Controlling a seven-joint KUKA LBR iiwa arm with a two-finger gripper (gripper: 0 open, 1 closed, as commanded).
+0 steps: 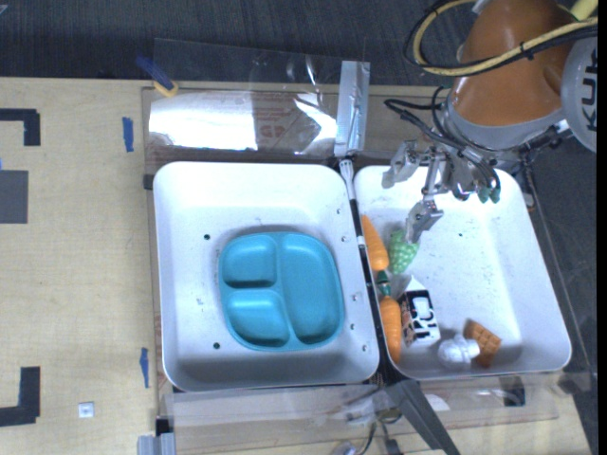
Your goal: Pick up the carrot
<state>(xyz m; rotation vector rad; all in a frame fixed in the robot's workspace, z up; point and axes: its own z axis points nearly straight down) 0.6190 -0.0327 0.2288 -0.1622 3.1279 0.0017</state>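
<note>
Carrot (376, 245) lies along the left wall of the right bin (531, 245), just below-left of the hand (424, 218); can't tell the hand's state, nothing visibly in it. I'd shift left, align with the carrot's long axis, and stay off the wall and the green piece (403, 252) beside it. Count: two bins, two orange carrot-like pieces (second (391, 324) lower), one blue tray (281, 288) in the left bin (190, 207), one black-white box (419, 315), one white item (457, 352), one brown piece (483, 337).

An orange carrot (376, 246) lies lengthwise along the left wall of the right bin (531, 254), its tip pointing toward the far edge, its green top end toward a second orange piece (390, 326) below.
</note>
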